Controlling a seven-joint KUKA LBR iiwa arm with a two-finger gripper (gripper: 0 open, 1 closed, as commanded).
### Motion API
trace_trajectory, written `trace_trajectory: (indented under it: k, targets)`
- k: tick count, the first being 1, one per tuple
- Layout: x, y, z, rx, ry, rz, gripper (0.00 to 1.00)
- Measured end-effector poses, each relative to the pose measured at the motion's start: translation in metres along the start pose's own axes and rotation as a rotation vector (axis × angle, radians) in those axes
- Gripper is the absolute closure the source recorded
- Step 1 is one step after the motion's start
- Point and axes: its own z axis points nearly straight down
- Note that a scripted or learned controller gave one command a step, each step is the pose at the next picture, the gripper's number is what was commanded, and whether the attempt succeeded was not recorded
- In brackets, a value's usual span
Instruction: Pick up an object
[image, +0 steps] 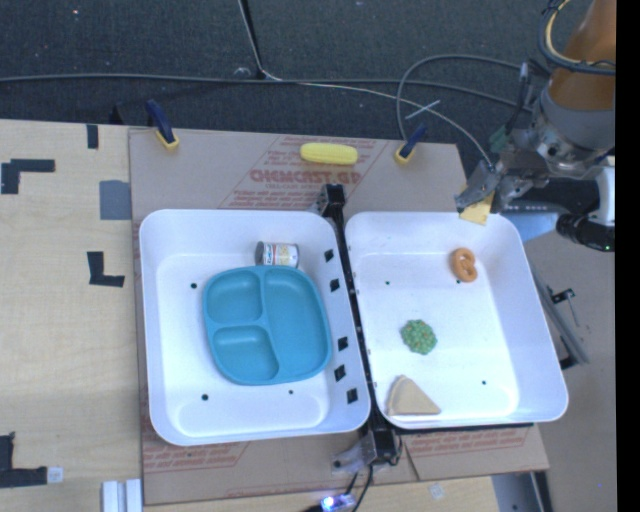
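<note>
White bins: two, side by side on a cardboard sheet (200, 170) over the bench. Left bin (165, 330) contents, two items: one blue divided plate (267, 325) with three compartments, lying flat at centre, and one small can (276, 254) on its side, touching the plate's far edge. Right bin (530, 330) contents, three items: one orange pretzel-shaped piece (463, 264) near the far right side, one green broccoli-like piece (419, 336) at centre, and one tan wedge (410, 398) at the near edge, all well apart from one another.

Outside the bins: one yellow banana-like piece (329, 153) on the cardboard beyond the left bin, and two blue-and-yellow clamps (160, 124) at the cardboard's far edge.

Gripper (482, 203): one, positioned over the far right corner of the right bin, clenched on a small yellow block (476, 211), which is between the fingers and raised above the bin rim. Orange band visible above the wrist.
</note>
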Motion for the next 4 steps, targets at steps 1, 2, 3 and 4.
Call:
trace_trajectory:
  k: [1,2,3,4]
  targets:
    - [0.055,-0.002,0.023,0.005,0.001,-0.003,1.0]
    - [0.102,-0.012,0.026,0.005,0.001,-0.003,1.0]
    - [0.153,-0.018,0.031,0.005,0.001,-0.004,1.0]
    - [0.204,-0.021,0.041,0.005,0.002,-0.004,1.0]
